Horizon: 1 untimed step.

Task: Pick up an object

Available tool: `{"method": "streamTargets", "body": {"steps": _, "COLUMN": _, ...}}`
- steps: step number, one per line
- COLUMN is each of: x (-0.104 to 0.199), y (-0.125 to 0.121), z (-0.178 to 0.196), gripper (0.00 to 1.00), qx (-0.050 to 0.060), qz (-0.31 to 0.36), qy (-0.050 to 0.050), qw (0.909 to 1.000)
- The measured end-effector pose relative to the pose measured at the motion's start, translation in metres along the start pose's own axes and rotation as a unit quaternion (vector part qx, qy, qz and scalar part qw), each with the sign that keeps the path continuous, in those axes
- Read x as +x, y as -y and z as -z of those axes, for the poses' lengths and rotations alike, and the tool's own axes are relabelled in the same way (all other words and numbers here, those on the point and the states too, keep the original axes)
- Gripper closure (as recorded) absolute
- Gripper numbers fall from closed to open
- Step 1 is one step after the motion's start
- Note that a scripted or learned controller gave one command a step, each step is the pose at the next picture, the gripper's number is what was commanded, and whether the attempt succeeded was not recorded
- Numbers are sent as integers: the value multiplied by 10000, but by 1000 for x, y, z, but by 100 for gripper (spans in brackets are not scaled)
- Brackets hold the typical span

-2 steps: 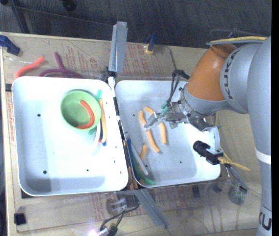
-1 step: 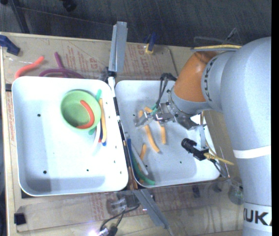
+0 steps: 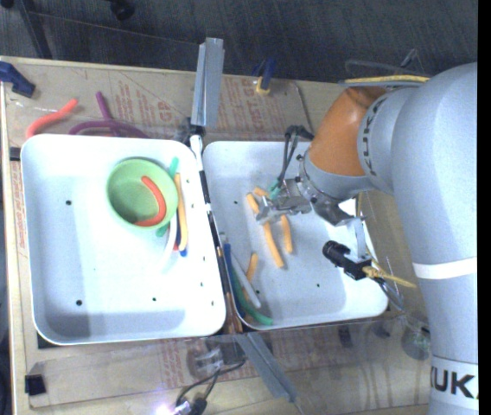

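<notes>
Pincer (image 3: 269, 204) low in right bin (image 3: 315, 305) over orange sticks (image 3: 275, 242) – can't tell if spread/pinched – packed sticks, prob slips off w/ none

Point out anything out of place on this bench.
An orange stick and a purple loop lie on the bench behind the left bin, outside both bins. A green strip slumps against the right bin's near-left wall.

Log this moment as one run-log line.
gripper: low in right bin, over orange sticks | grasp: unconfirmed | green bowl: left bin
</notes>
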<state>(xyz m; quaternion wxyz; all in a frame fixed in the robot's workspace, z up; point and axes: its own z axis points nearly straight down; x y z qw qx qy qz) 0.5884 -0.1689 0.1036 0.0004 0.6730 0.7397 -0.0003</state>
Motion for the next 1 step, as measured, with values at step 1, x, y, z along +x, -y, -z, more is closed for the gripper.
{"method": "streamTargets", "body": {"steps": 1, "x": 43, "y": -47, "z": 86, "gripper": 100, "qx": 2, "qz": 317, "qy": -10, "qw": 9995}}
